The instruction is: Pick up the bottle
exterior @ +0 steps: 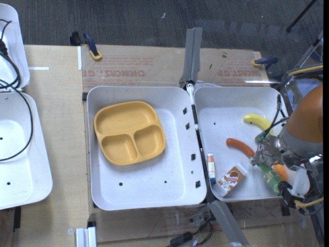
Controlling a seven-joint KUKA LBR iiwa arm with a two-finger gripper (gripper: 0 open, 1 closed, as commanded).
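Note:
The green bottle (pixel 269 176) lies on its side near the right edge of the right bin (pixel 226 107), pointing toward the front right corner. My gripper (pixel 261 157) hangs over the bottle's upper end, under the arm's orange band (pixel 309 118). The arm's wrist hides part of the bottle's far side. I cannot make out whether the bottle is touched or held.
The right bin also holds a yellow banana (pixel 256 121), a red sausage (pixel 240 146), a small carton (pixel 230 179), a thin tube (pixel 211 167) and an orange piece (pixel 279 171) beside the bottle. A yellow divided plate (pixel 129 132) sits in the left bin (pixel 103 184).

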